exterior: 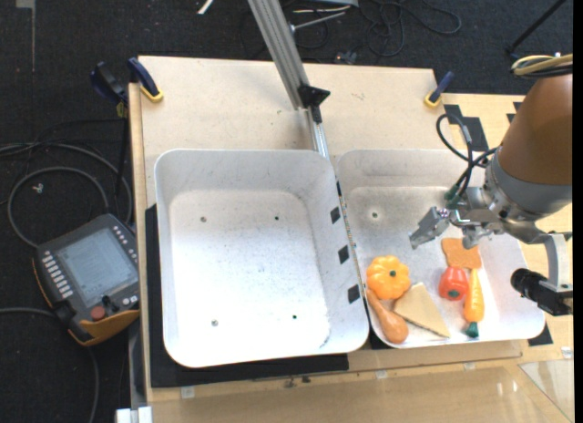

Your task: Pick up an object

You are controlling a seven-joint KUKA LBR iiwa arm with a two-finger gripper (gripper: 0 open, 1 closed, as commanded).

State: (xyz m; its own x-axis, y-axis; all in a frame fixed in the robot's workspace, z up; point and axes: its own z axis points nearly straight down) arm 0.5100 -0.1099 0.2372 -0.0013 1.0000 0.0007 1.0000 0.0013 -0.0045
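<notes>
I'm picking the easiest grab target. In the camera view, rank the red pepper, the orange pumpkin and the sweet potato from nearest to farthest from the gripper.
From the gripper in the right bin:
1. Red pepper, just below it, toward the bin's right side.
2. Orange pumpkin, lower left, by the bin's left wall.
3. Sweet potato, farthest, at the bin's bottom left corner.

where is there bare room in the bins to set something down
The left bin floor is bare wall to wall. In the right bin, the back strip is bare. Its front is crowded: pumpkin, wedge, sweet potato, red pepper, carrot, with the gripper above.
</notes>
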